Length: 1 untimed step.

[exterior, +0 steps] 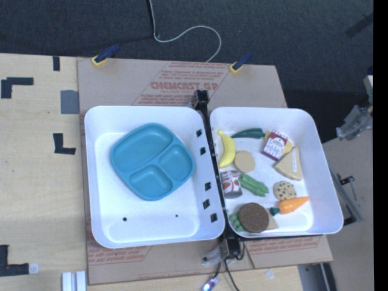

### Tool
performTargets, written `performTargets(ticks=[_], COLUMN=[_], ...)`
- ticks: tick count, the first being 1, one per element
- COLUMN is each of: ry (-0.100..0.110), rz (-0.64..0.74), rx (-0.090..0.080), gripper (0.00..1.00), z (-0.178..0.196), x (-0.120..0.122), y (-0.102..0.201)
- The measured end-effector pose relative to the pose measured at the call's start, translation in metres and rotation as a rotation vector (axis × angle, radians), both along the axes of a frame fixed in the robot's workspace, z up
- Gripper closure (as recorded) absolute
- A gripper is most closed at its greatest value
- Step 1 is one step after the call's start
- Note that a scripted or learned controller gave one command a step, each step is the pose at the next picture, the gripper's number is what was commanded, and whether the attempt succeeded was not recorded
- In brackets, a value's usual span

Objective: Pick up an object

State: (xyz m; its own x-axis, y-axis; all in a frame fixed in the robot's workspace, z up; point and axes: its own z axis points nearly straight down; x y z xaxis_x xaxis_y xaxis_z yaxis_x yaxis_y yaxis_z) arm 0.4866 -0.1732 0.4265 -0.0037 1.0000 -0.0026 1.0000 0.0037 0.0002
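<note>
At the bottom centre of the frame a bundle of cables (225, 258) leaves the joint between the two bins, which sit on a cardboard sheet (182, 86) on the wooden counter (36, 180).

The things to pick all lie in the right bin (320, 162). Along its lower edge are a brown round patty (253, 217) with a green leaf (234, 222) touching its left side, and an orange carrot (293, 204) just to its right. Above the carrot is a cookie (283, 190). Toward the divider stands a small can (231, 183), with a green pea pod (254, 185) just beside it. Higher up, a pale cheese wedge (290, 164) lies at the right, a round tan cracker (245, 161) in the middle and a yellow banana (227, 149) by the divider, touching the cracker. A red box (275, 144) touches the wedge's upper left, and a green pepper (247, 133) lies nearest the top rim.

The left bin (151, 226) holds a blue divided plate (153, 160).

At the right edge of the frame, outside the right bin and well apart from the food, a grey part of the arm (354, 123) shows; I cannot tell how the jaws stand or whether they hold anything.

Two blue-and-yellow clamps (106, 54) pin the sheet's upper edge, and a white cable (185, 34) loops over the dark floor (291, 17) at the top.
</note>
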Motion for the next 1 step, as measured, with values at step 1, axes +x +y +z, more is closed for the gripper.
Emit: performTargets(ticks=[1], ry=[-0.001], rz=[0.001], rx=[-0.001], gripper=[1.0], z=[0.0098], x=[0.0005], y=[0.0002])
